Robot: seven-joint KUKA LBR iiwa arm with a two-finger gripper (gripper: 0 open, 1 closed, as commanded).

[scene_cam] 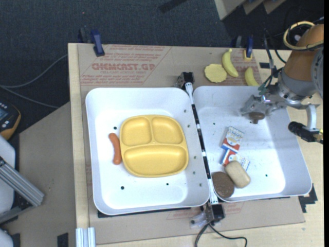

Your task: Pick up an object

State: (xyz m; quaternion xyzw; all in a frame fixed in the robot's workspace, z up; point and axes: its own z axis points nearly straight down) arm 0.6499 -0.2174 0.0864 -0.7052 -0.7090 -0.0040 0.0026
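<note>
Hand [255,108], finger state unclear, hovers at right bin's [288,189] far edge; carton [231,140] lies near-left, long axis slanted.

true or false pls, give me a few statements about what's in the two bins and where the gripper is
1. The yellow divided plate lies in the left bin. True.
2. The orange hot dog sits inside a compartment of the plate. False: it lies on the bin floor beside the plate's left edge.
3. The gripper is over the right bin. True.
4. The small carton is in the left bin. False: it lies in the right bin.
5. The two bananas lie inside the right bin. False: they lie on the bench behind it.
</note>
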